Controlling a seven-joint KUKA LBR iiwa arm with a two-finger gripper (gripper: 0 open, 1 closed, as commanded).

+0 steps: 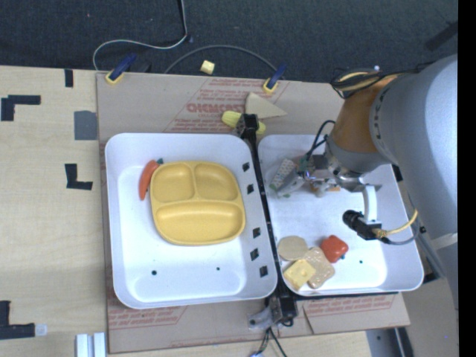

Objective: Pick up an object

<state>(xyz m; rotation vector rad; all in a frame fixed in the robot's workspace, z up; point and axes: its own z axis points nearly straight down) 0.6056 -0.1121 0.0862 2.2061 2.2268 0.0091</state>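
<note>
Grey metal and a tangle of small parts are what you see at the claw point(301, 178), low in the upper part of the right bin point(375, 270), right of the frame's centre. Its tip sits against a small grey ribbed object point(282, 172) near the divider between the bins; you cannot tell from this angle whether the claw is spread or closed, nor whether it has that object. Above it the orange band point(355, 121) meets the broad grey arm point(424, 147) filling the frame's right side, and a black cable fitting point(358, 224) hangs just below the wrist.

Look lower in the same bin for the loose things: a red piece point(335, 247), a round tan disc point(292, 247), a yellow block point(299, 274) and a pale beige piece point(320, 268), clustered and touching near the bin's lower edge.

In the left bin point(186, 288) you have a yellow three-compartment plate point(198, 202) with an orange carrot-like toy point(147, 178) just beside its upper left edge.

A yellow-and-black clamp point(244, 121) sits at the top where the bins meet. Both bins rest on brown cardboard point(186, 103) on the tabletop point(44, 222).
</note>
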